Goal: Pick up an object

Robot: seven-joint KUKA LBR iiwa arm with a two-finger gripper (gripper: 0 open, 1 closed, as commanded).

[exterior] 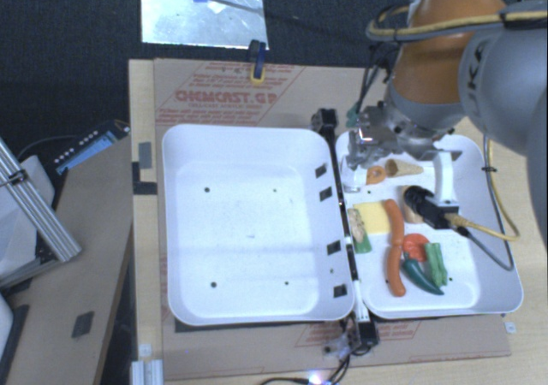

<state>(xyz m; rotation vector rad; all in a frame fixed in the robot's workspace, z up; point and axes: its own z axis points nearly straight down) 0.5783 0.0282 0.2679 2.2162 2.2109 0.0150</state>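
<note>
The right bin point(488, 289) holds several small things. An orange piece point(375, 175) and a tan cone-shaped piece point(404, 168) lie near its back left. Further forward are a yellow block point(373, 219), a long orange sausage shape point(395, 246), a red piece point(415, 244), a green pepper point(437, 263) and a dark teal piece point(419, 275). A small green piece point(361, 243) lies against the left wall. My gripper point(358, 156) hangs low over the back left corner of this bin, just left of the orange piece. The wrist hides its fingertips.
The left bin point(248, 221) adjoins the right one along a seam with black clips point(334, 246). Both rest on a cardboard sheet point(227, 92). A yellow and blue clamp point(257, 62) stands at the back. The arm's bulk point(454, 41) looms over the right bin's back.
</note>
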